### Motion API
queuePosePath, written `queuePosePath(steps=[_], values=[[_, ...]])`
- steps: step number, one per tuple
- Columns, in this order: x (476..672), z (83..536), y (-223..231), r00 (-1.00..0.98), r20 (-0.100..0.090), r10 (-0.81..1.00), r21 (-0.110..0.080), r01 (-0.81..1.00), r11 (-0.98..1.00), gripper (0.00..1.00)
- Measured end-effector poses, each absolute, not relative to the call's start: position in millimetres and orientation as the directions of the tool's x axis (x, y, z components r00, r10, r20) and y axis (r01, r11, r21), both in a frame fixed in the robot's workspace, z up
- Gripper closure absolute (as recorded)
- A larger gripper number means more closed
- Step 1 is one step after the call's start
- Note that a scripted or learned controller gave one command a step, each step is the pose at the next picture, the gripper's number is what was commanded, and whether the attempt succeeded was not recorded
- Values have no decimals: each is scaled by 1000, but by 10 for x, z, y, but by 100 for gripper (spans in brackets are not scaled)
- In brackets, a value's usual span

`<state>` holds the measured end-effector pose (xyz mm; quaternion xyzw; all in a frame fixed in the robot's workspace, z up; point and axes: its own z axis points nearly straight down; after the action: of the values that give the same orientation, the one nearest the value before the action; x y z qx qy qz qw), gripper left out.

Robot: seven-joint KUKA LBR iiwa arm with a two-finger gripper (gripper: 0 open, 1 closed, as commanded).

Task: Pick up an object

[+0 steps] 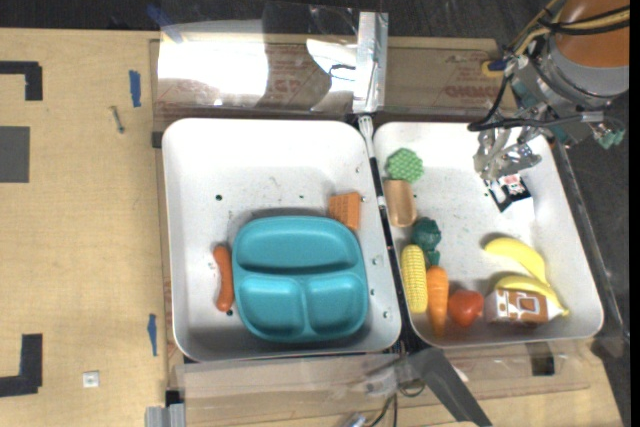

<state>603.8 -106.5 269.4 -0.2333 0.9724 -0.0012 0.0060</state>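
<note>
The claw (503,165) hangs over the right bin (580,245), near its far wall; whether its fingers are apart or together I cannot tell, they are too small and blurred. Below it lie smooth plastic foods: two bananas (520,265), a tomato (463,307), a corn cob (413,277). The left bin (190,175) carries a teal divided tray (298,277).

two white bins (190,155) on a bench (70,215), clear plastic sheet (260,50) behind.
</note>
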Motion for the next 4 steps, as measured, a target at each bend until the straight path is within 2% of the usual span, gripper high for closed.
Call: queuePosePath(steps=[1, 2, 3, 4], values=[[6284, 2190, -899, -930, -2, -367, 2, -367, 930, 100], [6693, 2889, -1072, -917, -15, -400, -7, -400, 917, 100], [6683, 2755, -1609, -761, -9, -649, -7, -649, 761, 100], [6685, 3063, -2138, -630, -8, -777, -11, -777, 630, 100]])
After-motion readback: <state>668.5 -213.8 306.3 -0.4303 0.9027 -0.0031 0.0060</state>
